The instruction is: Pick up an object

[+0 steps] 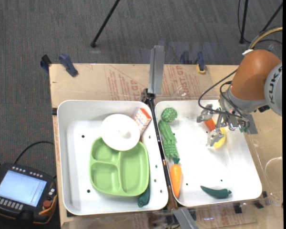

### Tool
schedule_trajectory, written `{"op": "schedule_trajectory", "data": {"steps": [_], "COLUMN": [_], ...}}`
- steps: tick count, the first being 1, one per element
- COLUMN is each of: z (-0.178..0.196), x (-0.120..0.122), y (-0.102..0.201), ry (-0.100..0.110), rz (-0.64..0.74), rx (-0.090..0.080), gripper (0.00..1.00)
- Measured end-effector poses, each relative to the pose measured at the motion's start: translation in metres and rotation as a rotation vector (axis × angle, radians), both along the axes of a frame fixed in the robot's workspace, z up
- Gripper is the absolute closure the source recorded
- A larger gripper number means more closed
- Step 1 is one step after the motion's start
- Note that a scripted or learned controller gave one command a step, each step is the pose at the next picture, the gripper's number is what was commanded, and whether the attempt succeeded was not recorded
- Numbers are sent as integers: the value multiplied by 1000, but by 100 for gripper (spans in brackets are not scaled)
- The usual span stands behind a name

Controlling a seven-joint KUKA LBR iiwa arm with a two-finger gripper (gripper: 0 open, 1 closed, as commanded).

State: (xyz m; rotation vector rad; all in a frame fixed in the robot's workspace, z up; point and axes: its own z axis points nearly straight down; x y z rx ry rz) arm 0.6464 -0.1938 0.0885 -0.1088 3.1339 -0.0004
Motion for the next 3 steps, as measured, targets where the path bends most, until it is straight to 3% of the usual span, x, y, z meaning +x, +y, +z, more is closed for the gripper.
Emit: {"op": "schedule_trajectory", "data": {"steps": [2,3], "z": [0,1], "x": [-12,-1], "y": [-4,1], "ry": [3,1], "rz": [25,18], "rx": [1,1], "gripper": [0,0]}}
